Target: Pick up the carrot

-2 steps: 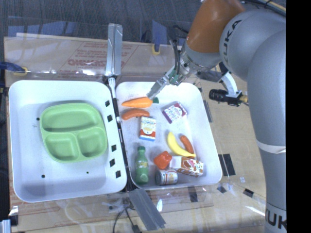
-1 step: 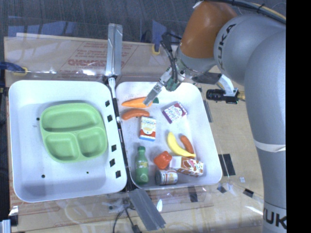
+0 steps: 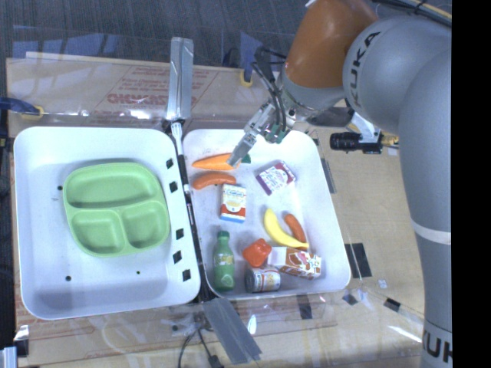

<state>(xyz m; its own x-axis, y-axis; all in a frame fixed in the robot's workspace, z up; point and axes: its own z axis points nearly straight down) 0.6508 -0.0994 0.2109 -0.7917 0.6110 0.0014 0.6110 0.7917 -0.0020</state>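
Just left of the pincer (image 3: 239,155) tip, carrot (image 3: 212,161) lying unlifted in the right bin (image 3: 331,205); pincer spread or pressed together impossible to tell.

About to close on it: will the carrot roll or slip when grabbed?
The carrot looks tapered and smooth, so it may slide out toward its thin end. Lying flat beside the sausage, it could roll if nudged. It seems a stiff toy, probably light. The gripper is at its thick end.

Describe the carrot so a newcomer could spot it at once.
Look in the right bin, at its far left corner, just beneath the gripper. The carrot is the tapered bright orange piece; the hot dog lying just nearer the camera is darker and round-ended.
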